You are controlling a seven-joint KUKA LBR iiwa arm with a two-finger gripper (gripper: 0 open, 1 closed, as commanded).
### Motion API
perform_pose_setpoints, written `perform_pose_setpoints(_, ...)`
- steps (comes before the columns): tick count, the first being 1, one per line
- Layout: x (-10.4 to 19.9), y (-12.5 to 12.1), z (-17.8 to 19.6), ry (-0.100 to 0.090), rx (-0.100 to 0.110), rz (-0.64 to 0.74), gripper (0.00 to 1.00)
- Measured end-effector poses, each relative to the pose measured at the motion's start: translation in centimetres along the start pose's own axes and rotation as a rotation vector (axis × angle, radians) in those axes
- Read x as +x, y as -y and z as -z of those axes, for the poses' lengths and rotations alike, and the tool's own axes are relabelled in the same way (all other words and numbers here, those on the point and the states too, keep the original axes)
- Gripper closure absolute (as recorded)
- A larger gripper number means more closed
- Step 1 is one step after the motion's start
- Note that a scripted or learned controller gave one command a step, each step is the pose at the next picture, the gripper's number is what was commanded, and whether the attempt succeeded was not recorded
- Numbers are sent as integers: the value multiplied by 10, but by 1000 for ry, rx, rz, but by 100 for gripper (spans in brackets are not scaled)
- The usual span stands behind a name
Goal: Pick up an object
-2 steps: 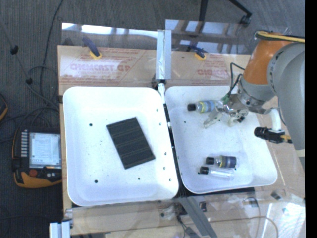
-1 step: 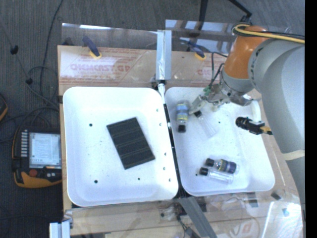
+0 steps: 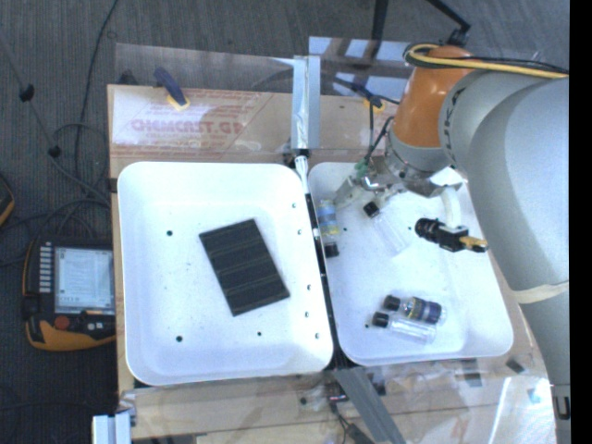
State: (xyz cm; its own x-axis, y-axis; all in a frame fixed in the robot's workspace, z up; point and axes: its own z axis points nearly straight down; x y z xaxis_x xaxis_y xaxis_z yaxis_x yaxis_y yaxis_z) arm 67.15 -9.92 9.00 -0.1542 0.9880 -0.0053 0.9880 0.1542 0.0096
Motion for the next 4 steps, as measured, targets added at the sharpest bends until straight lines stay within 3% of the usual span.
perform_pose_setpoints(1,0,-1,12,4,-4,1,100)
perform_pose_setpoints(2,-2,-1,12,6,-4,0,0)
perform_pose_setpoints(3,-5,2,0,6,2,22,0)
perform_pose_setpoints(4,-4,1,11,6,0,23,100)
